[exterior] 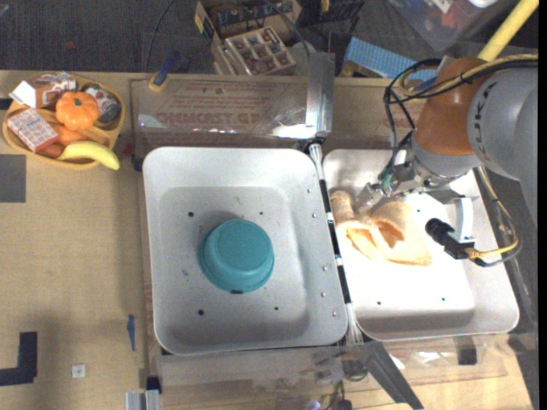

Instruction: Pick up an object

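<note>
Two white bins are carried by the desk. Over the right bin (pixel 479 306), the gripper (pixel 382 188) is lowered onto tan bread-like pieces (pixel 389 236); nothing is lifted yet.

From here I can't make out how the hand (pixel 382 186) is set above the tan object (pixel 386 236) because the arm (pixel 504 118), itself cut off at the right edge, covers its fingertips.
</note>
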Robot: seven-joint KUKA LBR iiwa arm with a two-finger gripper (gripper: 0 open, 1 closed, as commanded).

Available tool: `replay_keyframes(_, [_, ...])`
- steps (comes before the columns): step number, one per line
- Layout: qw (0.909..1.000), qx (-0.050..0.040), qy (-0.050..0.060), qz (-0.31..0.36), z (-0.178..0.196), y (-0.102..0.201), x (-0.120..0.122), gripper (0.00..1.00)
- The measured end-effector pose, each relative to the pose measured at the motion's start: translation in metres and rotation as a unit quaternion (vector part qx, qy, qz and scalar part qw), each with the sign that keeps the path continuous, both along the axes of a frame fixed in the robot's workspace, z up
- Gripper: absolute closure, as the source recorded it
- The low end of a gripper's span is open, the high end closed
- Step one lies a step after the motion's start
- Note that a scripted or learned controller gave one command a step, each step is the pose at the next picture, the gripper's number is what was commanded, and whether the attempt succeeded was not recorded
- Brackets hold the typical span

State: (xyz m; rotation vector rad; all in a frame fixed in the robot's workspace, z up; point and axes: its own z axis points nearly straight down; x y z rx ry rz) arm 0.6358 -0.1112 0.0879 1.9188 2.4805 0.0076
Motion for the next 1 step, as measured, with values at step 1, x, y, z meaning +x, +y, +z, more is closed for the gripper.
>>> replay_keyframes(1, [1.0,0.0,0.0,0.01,0.0005,0.0007,-0.0548,0.0])
